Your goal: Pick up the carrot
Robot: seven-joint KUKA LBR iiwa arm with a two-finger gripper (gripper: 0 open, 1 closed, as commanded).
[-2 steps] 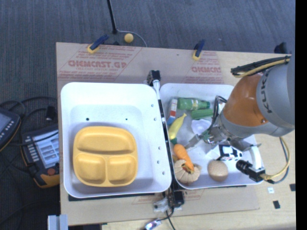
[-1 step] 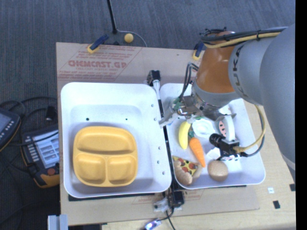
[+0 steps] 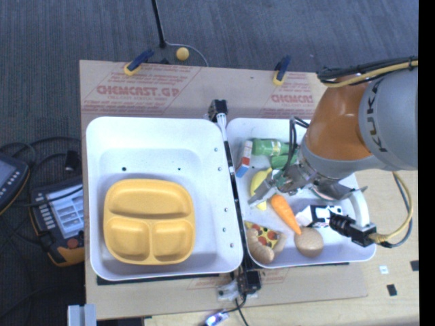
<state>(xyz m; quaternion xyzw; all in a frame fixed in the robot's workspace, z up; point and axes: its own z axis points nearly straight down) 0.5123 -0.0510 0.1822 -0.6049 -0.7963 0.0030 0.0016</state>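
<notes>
1. Gripper [image 3: 284, 184] low in right bin [image 3: 360, 253], just above carrot's [image 3: 285, 212] far end. Can't tell finger state.
2. Carrot lies flat, mid-bin, not gripped.
3. Risks: banana [image 3: 259, 180] just left, may get pinched instead; tapered carrot could slip; pizza toy [image 3: 264, 240] and brown ball [image 3: 309, 242] crowd near end.
4. Long axis diagonal: far-left to near-right, tip toward ball.

Showing "CHEMCAST GP" in red on the brown board [image 3: 139, 90], far left of the gripper [image 3: 280, 183]; reading "KUKA" on the arm [image 3: 370, 117], right above.
</notes>
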